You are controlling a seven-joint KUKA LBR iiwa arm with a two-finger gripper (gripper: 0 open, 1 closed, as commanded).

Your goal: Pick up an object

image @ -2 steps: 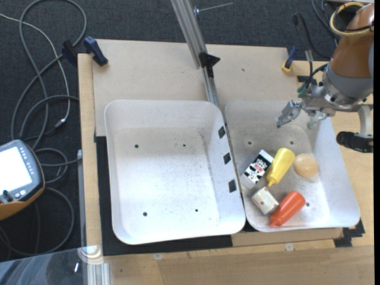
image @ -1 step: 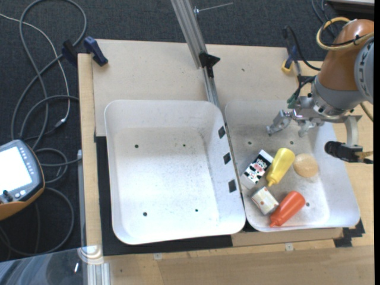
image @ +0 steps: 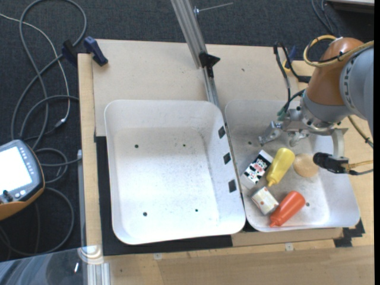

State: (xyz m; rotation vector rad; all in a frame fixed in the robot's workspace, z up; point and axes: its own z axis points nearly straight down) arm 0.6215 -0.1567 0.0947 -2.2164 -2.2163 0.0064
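Your pincer (image: 284, 129) is hovering open and empty over the right bin (image: 350, 203); descending here, it's risking missing the yellow bottle (image: 280, 165).

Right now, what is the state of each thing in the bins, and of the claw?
yellow bottle: lying on its side, right bin
orange bottle: lying on its side, right bin
black-and-white box: lying flat beside the yellow bottle
tan round object: resting loose
claw: above the right bin, nothing visibly held

The wooden bench (image: 148, 70) bears two white bins, left (image: 119, 159) and right (image: 338, 206), side by side
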